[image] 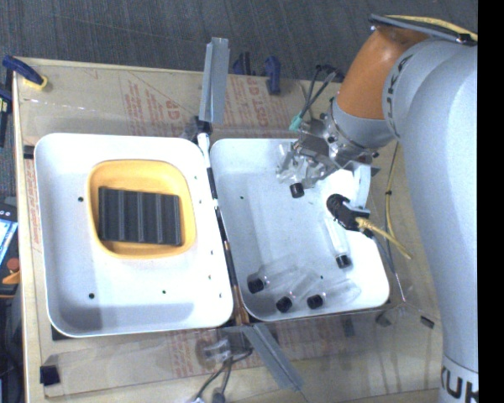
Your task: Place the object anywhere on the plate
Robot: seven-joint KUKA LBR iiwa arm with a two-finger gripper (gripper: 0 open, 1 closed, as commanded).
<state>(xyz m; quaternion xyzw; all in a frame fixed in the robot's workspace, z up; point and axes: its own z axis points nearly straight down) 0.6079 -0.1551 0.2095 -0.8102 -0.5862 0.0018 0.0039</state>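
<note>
The grey arm with the orange band is reaching in over the right white bin (235, 250), its two-finger gripper (307, 168) hanging above that bin's upper part. A clear plastic tube with a black cap (291, 175) is sitting between its fingers, so the pincer is clamping it. More clear black-capped tubes (290, 290) are lying along the bin's lower edge. The yellow square plate with a dark ribbed centre (141, 209) is resting in the left white bin (59, 292), well apart from the gripper.

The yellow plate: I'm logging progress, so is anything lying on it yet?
Not yet, apart from its own dark ribbed centre. The yellow plate sits in the left bin; the clear objects lie in the right bin.
</note>
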